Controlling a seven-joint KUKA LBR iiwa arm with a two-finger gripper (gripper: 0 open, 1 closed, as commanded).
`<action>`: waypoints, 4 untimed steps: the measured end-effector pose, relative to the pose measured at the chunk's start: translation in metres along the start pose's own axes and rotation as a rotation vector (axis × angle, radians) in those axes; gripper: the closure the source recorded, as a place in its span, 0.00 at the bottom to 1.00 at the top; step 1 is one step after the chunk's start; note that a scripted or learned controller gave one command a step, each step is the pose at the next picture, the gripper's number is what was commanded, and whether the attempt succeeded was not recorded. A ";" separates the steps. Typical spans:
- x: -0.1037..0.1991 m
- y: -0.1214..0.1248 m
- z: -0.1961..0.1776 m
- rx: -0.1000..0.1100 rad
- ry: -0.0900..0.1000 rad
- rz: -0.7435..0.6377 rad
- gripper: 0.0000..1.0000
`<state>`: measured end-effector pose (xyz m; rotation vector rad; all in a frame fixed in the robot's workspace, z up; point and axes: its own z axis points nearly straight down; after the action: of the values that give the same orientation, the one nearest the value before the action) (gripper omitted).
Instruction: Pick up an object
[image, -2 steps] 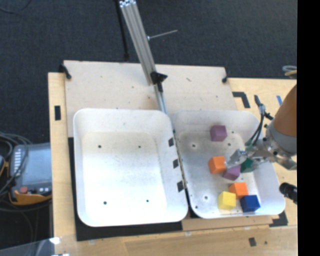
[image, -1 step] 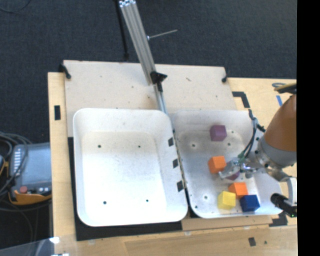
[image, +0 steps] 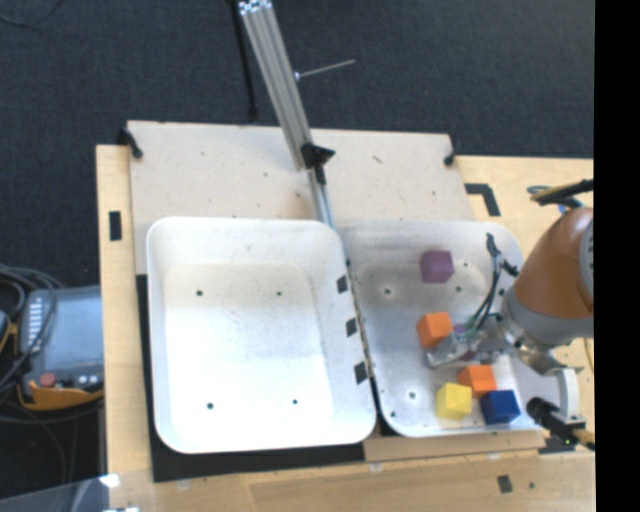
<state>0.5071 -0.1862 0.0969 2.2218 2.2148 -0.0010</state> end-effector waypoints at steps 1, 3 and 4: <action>0.000 0.002 -0.013 -0.005 0.002 0.008 1.00; -0.008 0.007 -0.141 -0.006 0.000 -0.008 1.00; -0.008 0.008 -0.154 -0.001 0.003 -0.010 1.00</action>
<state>0.5151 -0.1940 0.2511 2.2116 2.2265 0.0034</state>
